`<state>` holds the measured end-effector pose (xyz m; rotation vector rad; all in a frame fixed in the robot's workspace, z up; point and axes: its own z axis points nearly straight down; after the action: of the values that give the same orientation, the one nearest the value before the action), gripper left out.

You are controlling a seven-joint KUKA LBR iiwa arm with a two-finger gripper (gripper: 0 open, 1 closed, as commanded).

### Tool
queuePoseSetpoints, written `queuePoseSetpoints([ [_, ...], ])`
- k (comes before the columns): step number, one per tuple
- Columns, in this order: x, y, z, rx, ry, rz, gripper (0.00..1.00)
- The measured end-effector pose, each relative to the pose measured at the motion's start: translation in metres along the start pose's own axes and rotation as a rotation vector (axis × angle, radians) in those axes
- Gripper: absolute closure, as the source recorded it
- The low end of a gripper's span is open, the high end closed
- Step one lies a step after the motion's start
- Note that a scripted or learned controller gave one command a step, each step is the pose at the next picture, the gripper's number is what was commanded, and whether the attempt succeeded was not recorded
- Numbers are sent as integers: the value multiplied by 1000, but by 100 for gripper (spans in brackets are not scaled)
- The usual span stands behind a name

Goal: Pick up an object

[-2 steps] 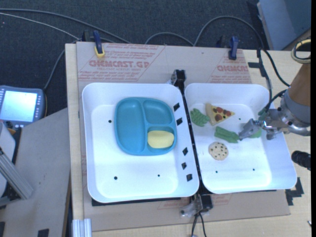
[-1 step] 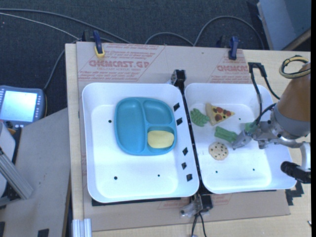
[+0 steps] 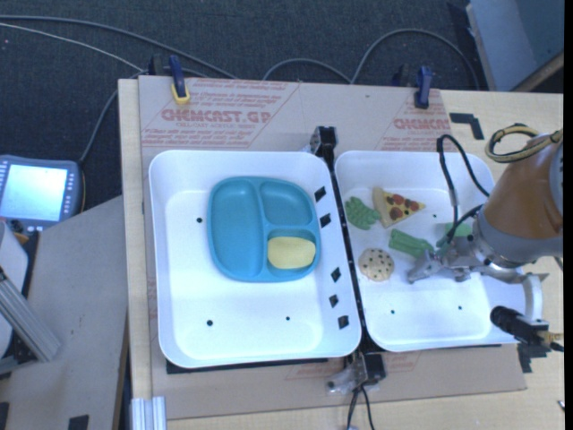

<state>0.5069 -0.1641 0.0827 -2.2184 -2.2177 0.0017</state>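
Observation:
The right bin [image 3: 421,330] holds several toy foods. A pizza slice [image 3: 395,206] lies at its back, with a green leafy piece [image 3: 361,213] to the left of it. A chocolate-chip cookie [image 3: 376,263] sits near the bin's left wall. A green oblong piece [image 3: 407,242] lies in the middle. My gripper [image 3: 428,269] is low over the bin floor, just right of and below the green oblong piece and right of the cookie. Another bit of green [image 3: 453,232] shows behind the wrist. Nothing is seen held.
The left bin [image 3: 179,312] holds a blue divided plate [image 3: 242,222] with a yellow piece [image 3: 292,252] in its front right compartment. A black divider with clips [image 3: 336,240] runs between the bins. The orange-banded arm [image 3: 524,209] and its cables cover the right bin's right side.

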Motion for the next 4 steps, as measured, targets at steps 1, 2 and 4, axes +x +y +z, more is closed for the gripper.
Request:
queuePoseSetpoints([
  [1,0,1,-13,-4,-1,1,100],
  [2,-3,6,-57,-8,-4,-1,100],
  [4,-2,-2,-162,-11,-5,-2,100],
])
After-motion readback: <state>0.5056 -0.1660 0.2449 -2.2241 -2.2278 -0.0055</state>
